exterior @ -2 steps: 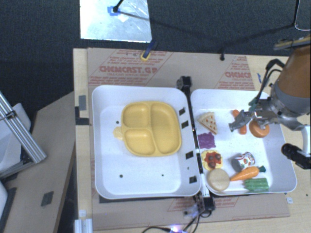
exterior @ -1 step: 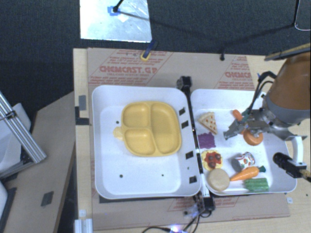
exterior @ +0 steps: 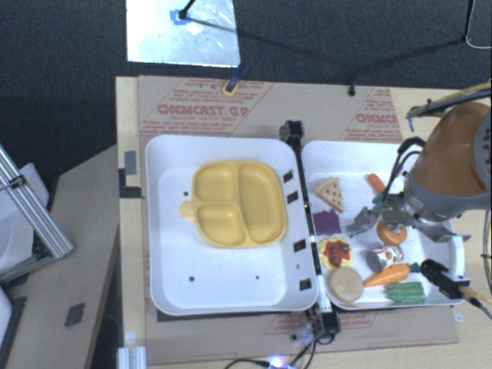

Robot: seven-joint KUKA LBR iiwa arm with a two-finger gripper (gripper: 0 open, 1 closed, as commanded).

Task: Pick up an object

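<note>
Gripper (exterior: 369, 220) hangs low over the right bin (exterior: 350, 154), by the toy food near its front edge, ready to grab one; its open-or-shut state is unclear.

Claw (exterior: 378, 220) low, arm (exterior: 450, 160) bent

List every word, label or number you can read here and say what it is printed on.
"CHEMCAST GP" in red, on the brown board under the bins, upper left.
More red print of the same kind on that board, upper right: seen at a slant, too blurred to read for sure.
No readable text on the yellow tray or the toy foods.
</note>
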